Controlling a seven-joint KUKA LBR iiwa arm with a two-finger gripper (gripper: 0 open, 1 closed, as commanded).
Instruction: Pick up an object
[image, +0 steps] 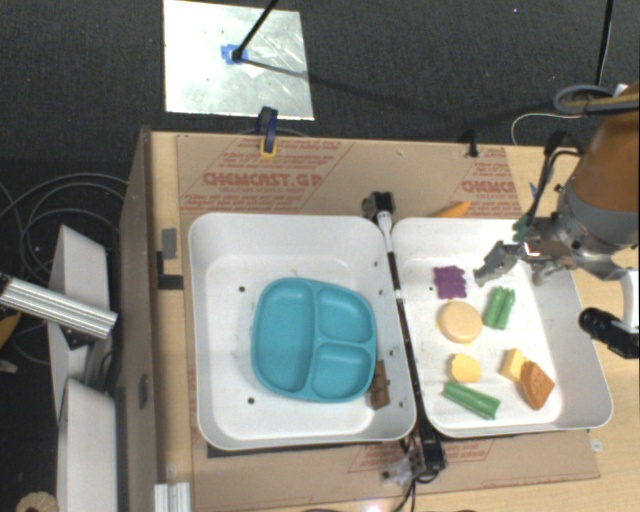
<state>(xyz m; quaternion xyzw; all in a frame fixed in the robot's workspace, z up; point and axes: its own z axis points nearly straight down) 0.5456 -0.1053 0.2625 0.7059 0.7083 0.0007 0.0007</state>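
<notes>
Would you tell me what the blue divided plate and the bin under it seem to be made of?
The blue divided plate looks like moulded plastic with a smooth, matte finish: even colour, rounded compartments. The left white bin seems to be thin, slightly glossy plastic with rounded corners, though coated metal is possible.

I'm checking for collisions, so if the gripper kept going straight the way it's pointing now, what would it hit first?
The gripper points toward the view's left and slightly down, over the right bin. Going straight on, it would likely meet the purple piece first. Depth is unclear from one slanted view, so it might pass above it.
</notes>
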